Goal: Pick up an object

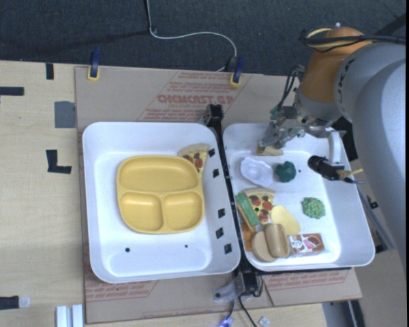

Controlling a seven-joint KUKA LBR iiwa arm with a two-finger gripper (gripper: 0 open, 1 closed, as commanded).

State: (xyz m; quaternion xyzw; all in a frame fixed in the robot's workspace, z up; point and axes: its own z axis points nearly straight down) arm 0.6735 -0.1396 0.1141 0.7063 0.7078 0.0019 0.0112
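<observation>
My gripper [274,144] hangs low over the far left part of the right bin [358,251], just behind a white lump [256,171] and a dark green toy [285,172]. A small tan piece [271,150] lies right under the gripper; whether it is held is unclear. Nearer the front of that bin lie a pizza slice [259,204], a pale yellow piece [285,219], a brown bun [270,241], a red and white packet [307,243] and a green broccoli floret [313,208].
The left bin [99,251] holds a yellow divided plate [160,193] and a second pizza slice [198,157] by its far right corner. A black divider [221,196] runs between the bins. The grey arm [375,80] covers the right bin's far right side.
</observation>
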